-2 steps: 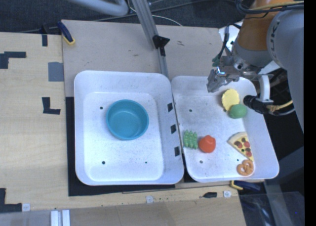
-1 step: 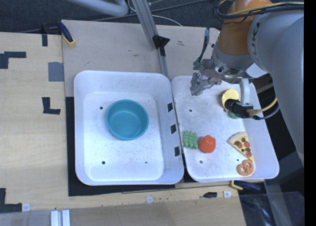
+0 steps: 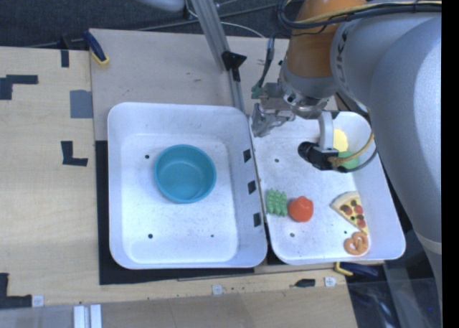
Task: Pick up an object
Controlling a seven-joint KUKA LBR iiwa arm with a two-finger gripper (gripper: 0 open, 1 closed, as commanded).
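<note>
Gripper (image 3: 262, 124) sits at the upper left corner of the right bin (image 3: 384, 247), just beside the divide between the two bins; nothing visible between its fingers. Finger spread cannot be told from this angle.

Right bin contents: green toy (image 3: 276, 202) and red tomato (image 3: 301, 209) near the left wall, touching or nearly so; pizza slice (image 3: 350, 209) and pretzel (image 3: 356, 243) close to the right rim; a yellow piece (image 3: 340, 140) at the top, partly hidden by a black part of the arm. Bare floor lies in the bin's middle and lower left.

Left bin (image 3: 129, 122) holds a blue bowl (image 3: 185, 173), upright, near centre, well apart from all four walls, open floor all round.
</note>
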